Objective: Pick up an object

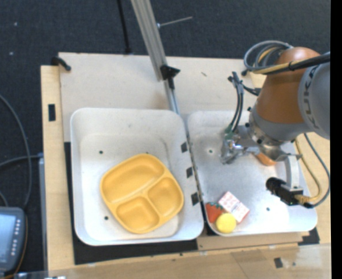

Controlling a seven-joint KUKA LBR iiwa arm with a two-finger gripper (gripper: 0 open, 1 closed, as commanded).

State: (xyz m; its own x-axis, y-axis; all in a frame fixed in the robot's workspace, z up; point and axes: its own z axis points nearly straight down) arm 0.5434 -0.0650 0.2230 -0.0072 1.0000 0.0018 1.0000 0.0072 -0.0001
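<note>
Bench: two white bins (89,127)
Gripper (232,150): low in right bin, grip unclear
Targets: yellow ball (226,222), pink block (233,205) beyond it, cornered

Arm (287,97): grey, orange band, reaching in from the right, bent downward.
Gripper (232,150): low, pointing left.

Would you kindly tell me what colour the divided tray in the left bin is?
Yellow-orange; the divided tray shows in the camera view.
</note>
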